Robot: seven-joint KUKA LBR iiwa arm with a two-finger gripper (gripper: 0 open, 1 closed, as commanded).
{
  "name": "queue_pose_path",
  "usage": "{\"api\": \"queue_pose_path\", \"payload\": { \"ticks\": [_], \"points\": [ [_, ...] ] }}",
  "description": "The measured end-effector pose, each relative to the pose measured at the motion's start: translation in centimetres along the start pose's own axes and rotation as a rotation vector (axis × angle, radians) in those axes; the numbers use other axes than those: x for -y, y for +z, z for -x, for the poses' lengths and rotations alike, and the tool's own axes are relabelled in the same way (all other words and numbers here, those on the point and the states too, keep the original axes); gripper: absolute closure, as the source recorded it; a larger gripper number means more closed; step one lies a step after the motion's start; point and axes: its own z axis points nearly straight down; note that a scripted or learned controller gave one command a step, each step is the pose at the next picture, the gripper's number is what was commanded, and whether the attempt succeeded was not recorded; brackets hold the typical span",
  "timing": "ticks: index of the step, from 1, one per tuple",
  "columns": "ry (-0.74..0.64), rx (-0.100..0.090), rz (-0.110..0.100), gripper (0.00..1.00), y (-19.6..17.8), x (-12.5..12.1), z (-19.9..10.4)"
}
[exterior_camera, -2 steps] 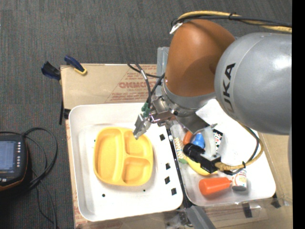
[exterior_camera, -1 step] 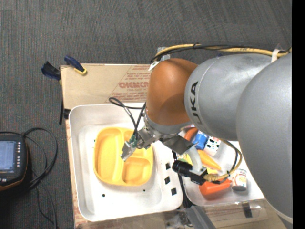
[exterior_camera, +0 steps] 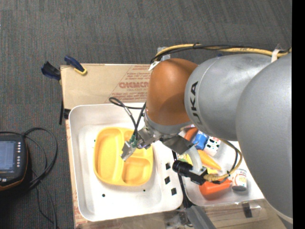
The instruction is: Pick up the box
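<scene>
On the grey arm (exterior_camera: 228, 94), black letters read "KU".

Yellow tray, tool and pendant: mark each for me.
Yellow tray (exterior_camera: 110, 157): camera view, floor of its large left compartment.
Tool (exterior_camera: 127, 151): camera view, tip over the tray.
Pendant (exterior_camera: 9, 160): camera view, its screen.

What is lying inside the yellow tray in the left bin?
The yellow tray sits in the left bin. Its visible compartments look bare. The hand hangs over its right part and covers some of it, so anything beneath cannot be seen.
</scene>
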Motion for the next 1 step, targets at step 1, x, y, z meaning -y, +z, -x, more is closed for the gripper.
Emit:
{"api": "queue_pose_path", "payload": {
  "ticks": [1],
  "points": [
    [0.151, 0.002, 0.003, 0.0, -10.65, 0.96, 3.49]
  ]
}}
